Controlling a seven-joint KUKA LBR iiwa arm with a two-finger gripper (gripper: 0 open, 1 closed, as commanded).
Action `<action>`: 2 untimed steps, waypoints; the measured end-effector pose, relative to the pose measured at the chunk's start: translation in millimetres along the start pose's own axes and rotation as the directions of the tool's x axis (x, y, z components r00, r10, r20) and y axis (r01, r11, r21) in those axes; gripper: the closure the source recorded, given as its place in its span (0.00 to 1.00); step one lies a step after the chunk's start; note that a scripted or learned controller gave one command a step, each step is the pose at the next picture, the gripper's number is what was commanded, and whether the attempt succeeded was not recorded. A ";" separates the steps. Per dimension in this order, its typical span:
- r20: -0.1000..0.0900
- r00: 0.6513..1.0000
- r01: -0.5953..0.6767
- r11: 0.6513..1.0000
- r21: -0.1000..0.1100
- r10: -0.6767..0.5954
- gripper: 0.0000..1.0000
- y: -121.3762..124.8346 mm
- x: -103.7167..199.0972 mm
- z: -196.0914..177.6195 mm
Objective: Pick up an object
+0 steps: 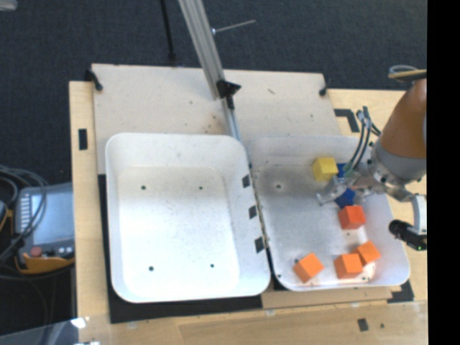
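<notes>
The right bin (287,192) holds several small blocks. A yellow block (325,168) lies near its middle back. Just right of it, my gripper (346,190) hangs low over a blue block (346,198), which the gripper partly hides. An orange block (351,216) sits directly in front of the blue one. Three more orange blocks lie along the front wall: one (310,267) to the left, one (348,264) in the middle and one (369,251) to the right. The arm's orange band (407,124) shows above the wrist at the right edge.
The left bin (180,214) stands beside the right one, their walls touching at the centre. A slanted aluminium rail (205,42) rises behind the bins. Small white pieces (369,270) lie among the front orange blocks. Cables and a pendant (39,225) sit off the bench's left side.
</notes>
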State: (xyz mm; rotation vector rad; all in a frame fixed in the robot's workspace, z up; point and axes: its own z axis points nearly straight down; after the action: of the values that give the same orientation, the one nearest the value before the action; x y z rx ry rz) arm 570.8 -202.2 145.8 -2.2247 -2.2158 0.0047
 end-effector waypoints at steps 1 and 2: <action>0.000 1.000 -0.005 1.000 -0.008 0.005 1.00 2.0 -1.1 -14.3; 0.002 1.000 0.008 1.000 -0.012 -0.008 1.00 1.9 -1.6 -78.9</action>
State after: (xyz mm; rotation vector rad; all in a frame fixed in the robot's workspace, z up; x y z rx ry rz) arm 572.9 -203.7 224.7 -2.2233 -2.2313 -0.0055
